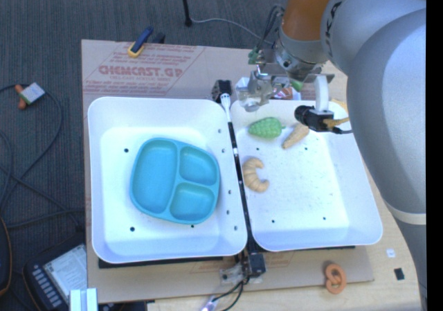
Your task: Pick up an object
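Two white bins are set side by side on a brown board [111, 74]. A blue plate [175, 179] with three parts is laid in the middle of the left bin [111, 233]. Three small things are found in the right bin [332, 219]. A green toy [266, 127] is placed near the far left corner. A tan piece [296, 135] is laid just beside it on the right, tilted. A little croissant [255, 174] is laid closer to the front, near the left wall, apart from the other two. The gripper [255, 97] is held over the far left corner of the right bin, just behind the green toy. It cannot be told if the gripper is open or closed. The green toy is seen lying on the floor of the bin. A small orange ring [336, 277] is left on the board in front of the right bin. A blue and yellow tool [142, 40] is laid at the far edge of the board.
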